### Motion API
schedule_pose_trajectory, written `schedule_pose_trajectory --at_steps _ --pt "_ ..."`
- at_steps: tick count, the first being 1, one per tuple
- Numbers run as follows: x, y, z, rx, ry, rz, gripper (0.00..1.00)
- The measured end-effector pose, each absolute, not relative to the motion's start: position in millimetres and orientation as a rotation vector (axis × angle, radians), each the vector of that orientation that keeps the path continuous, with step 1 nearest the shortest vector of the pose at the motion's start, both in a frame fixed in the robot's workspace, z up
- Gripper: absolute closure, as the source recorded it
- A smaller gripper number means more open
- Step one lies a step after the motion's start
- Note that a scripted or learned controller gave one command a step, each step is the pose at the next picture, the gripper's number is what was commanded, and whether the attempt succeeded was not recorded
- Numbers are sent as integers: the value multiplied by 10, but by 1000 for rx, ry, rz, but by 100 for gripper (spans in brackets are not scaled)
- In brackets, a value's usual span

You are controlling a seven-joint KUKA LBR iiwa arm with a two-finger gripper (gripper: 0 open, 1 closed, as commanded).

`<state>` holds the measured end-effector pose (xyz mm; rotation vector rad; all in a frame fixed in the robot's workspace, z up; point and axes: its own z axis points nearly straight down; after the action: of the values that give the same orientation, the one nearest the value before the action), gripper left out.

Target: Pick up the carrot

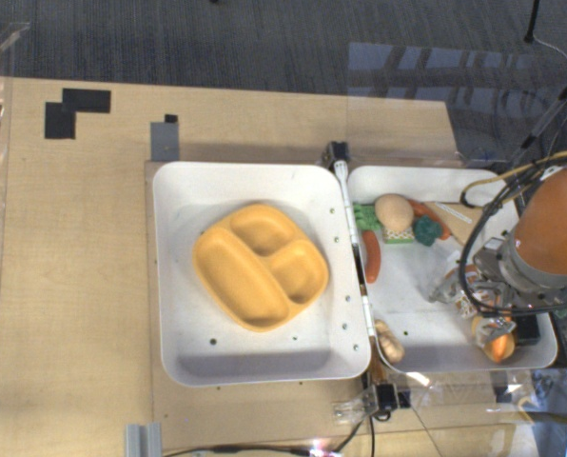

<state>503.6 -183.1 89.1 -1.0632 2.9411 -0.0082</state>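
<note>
In the right bin (452,352), toward its far wall, what is looking like the carrot (430,225) is lying, an orange piece with a teal-green top, touching a beige egg-shaped toy (394,211) on its left. The claw (486,314) is hanging well apart from it, near the bin's front right corner under the grey-and-orange wrist, and cables are hiding it, so I cannot tell whether it is apart or together. To do this step well, I am judging that the claw is needing to travel up and left, line up across the carrot's narrow width, and descend clear of the egg shape so nothing is getting nudged. As for the containers, the left bin (174,350) is carrying a yellow divided plate (260,267). The right bin is also holding a green toy (364,219), a red-orange sausage-like piece (370,254) along its left wall, a small beige item (389,347) at the front left corner, and an orange round toy (499,348) just beside the claw.
</note>
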Motion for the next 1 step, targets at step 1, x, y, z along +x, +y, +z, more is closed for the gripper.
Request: schedule_pose_trajectory --at_steps 1 --pt "5003 -2031 890 -560 3075 -2 0"
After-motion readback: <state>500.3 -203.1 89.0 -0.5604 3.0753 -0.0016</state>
